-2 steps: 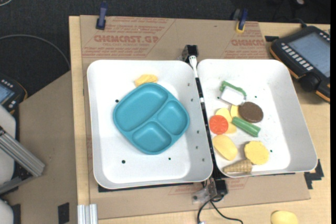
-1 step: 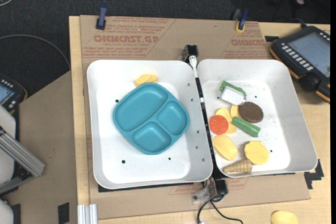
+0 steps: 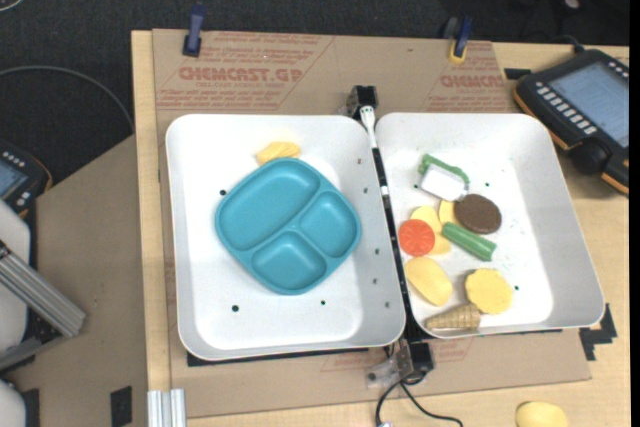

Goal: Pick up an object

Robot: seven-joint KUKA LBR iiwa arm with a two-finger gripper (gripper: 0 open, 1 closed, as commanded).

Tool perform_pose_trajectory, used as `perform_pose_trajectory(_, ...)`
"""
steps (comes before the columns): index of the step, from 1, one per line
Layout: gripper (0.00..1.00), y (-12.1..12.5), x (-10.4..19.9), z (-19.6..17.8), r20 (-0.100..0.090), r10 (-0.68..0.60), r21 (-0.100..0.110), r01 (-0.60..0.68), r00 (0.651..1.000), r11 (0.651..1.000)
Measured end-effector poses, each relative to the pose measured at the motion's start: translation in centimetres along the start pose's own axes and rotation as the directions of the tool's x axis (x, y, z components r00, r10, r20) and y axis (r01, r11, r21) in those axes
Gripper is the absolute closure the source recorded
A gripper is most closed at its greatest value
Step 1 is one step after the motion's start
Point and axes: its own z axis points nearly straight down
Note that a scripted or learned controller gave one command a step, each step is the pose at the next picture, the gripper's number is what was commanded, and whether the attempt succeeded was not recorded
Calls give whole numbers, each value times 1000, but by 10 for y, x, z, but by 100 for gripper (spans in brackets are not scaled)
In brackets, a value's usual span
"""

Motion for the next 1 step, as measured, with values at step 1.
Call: perform_pose_trajectory(1,100,73,7,96,-9,-6,20,7,1000,1000)
